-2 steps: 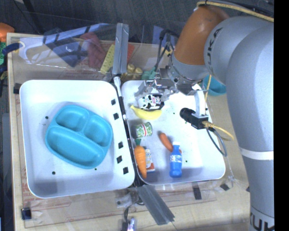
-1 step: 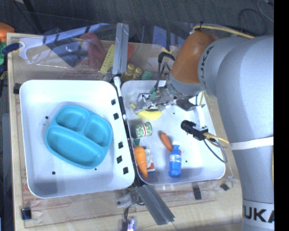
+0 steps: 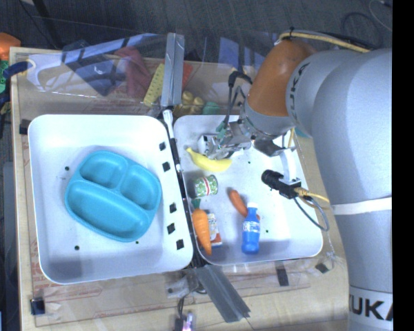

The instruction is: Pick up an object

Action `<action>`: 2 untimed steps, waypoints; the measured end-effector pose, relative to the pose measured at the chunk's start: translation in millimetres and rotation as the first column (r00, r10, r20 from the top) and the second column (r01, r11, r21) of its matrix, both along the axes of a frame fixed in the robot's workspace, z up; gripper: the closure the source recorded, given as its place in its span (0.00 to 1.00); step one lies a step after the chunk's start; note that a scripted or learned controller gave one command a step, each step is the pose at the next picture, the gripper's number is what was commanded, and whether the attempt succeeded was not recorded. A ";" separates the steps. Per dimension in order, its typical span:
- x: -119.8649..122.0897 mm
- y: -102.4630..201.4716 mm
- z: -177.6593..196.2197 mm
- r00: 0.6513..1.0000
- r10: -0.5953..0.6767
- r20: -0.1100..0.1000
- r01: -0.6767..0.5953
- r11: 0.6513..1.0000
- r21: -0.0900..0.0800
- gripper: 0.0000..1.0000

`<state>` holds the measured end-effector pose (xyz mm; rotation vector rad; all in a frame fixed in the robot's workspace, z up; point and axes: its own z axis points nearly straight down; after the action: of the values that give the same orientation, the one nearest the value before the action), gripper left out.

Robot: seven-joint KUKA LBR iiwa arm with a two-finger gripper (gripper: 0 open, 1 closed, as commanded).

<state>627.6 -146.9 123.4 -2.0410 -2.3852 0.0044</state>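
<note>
1. Wooden bench carries 2 white bins side by side, the left bin and the right bin, so that things can be lifted from one toward the other.
2. Lying in the left bin is 1 blue divided tray, flat and apart from everything else.
3. At the far end of the right bin, the gripper is down just above the far end of the banana. This looks like a reach for it.
4. I cannot tell how the claw stands, since glare and clutter hide it.
5. Other candidates lie nearer:
   - a small can just near of the banana;
   - 2 carrots, the larger carrot by the bin's left wall and the small carrot mid-bin;
   - a blue bottle at the right of them.
6. Loose spacing probably leaves room for the claw.
</note>
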 end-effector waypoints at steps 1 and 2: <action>0.0 0.0 0.0 1.000 0.000 0.000 0.000 1.000 0.000 0.00; -7.7 5.6 -31.3 0.992 0.129 0.001 -0.129 0.992 0.001 0.00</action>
<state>620.0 -141.3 92.1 -1.8831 -2.5115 0.0020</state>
